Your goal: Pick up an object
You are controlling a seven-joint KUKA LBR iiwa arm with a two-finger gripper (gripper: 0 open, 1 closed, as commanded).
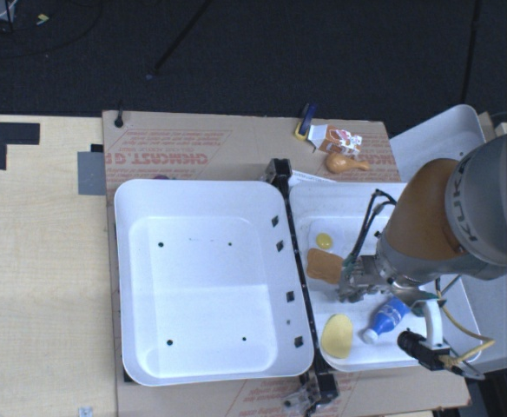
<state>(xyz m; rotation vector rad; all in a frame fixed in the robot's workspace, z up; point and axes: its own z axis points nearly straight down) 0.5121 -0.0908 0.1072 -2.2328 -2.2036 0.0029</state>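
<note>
The right bin [340, 211] holds a small yellow disc [324, 241], a brown block [323, 266], a pale yellow egg-shaped object [338, 335] and a blue and white bottle [385, 318]. My gripper [351, 289] hangs low in this bin, just right of the brown block and left of the bottle. The grey arm with its orange band [423, 211] comes in from the right and covers the bin's right part.
The left bin [132, 233] stands beside the right one, with a black clamp bar [293, 259] between them. On the cardboard behind the bins lie an orange pear-shaped toy [345, 163], a small packet [344, 137] and a blue and yellow clip [306, 122].
</note>
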